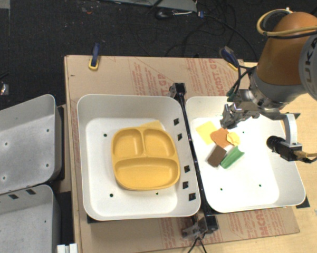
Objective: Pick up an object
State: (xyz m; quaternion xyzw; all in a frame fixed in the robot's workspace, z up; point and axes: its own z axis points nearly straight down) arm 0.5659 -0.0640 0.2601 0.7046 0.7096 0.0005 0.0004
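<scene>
Gripper state cannot be told from above, since the tip is seen as one dark cluster under the grey wrist and orange band. It is placed over the right bin, in that bin's upper middle part, with the arm reaching in from the right. Just below and to the left of the tip a small pile of pieces is found: a yellow sheet nearest the divider, an orange piece directly under the tip, a brown block lower still, and a green block touching the brown one on its right. Whether the tip touches the orange piece cannot be judged; nothing is seen lifted. Open white floor is left below and to the right of the pile, towards the bin's near rim and right wall. A black fitting is seen well to the right of the tip, near the right wall. Left of the tip, past the black divider where the two rims meet, the left bin is occupied by a yellow tray with three compartments, lying flat near the middle, with bare floor kept on all sides of it. Both bins are borne by a brown board, whose edges are exposed above and below them.
</scene>
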